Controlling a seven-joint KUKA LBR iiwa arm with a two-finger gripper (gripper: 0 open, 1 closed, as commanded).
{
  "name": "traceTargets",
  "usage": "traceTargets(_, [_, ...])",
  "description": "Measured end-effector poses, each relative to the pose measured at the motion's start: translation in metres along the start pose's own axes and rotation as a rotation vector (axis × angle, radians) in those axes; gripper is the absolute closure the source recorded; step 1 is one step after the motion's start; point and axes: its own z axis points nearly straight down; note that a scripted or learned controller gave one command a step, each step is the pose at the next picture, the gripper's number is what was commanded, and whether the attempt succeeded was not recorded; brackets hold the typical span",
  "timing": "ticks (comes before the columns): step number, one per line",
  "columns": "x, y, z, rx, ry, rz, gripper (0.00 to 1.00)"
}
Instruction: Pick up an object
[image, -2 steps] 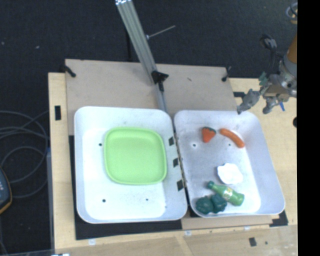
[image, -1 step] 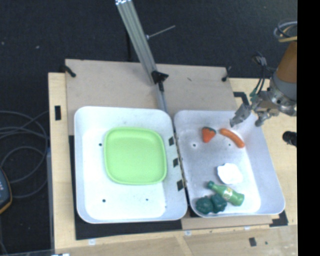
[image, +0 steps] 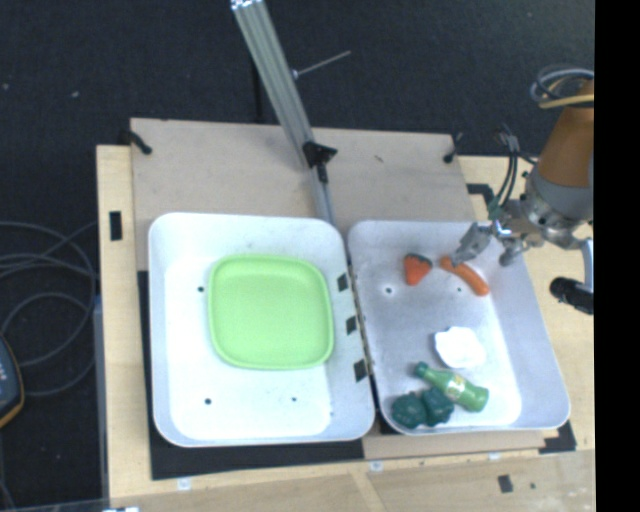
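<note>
The right bin (image: 530, 330) holds several small items: a red-orange piece (image: 417, 268), an orange carrot-like piece (image: 471, 278), a white lump (image: 460, 347), a green bottle (image: 455, 387) and a dark green lump (image: 421, 408). My gripper (image: 490, 249) hangs over the bin's far right corner, just above and right of the carrot-like piece. Its two fingers are spread open and nothing sits between them.
The left bin (image: 175, 300) holds a light green square plate (image: 270, 311). A slanted metal pole (image: 285, 90) rises from behind the bins' shared edge. The arm's orange band (image: 570, 150) stands at the right, with cables beside it.
</note>
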Motion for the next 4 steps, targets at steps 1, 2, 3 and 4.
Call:
traceTargets(1, [0.009,0.004,0.052,0.000,0.000,-0.001,0.00])
traceTargets(2, [0.007,0.005,0.038,-0.006,-0.001,0.000,1.00])
traceTargets(3, [0.004,0.004,-0.026,-0.010,-0.002,0.000,1.00])
traceTargets(4, [-0.004,0.009,-0.085,-0.009,-0.002,-0.001,1.00])
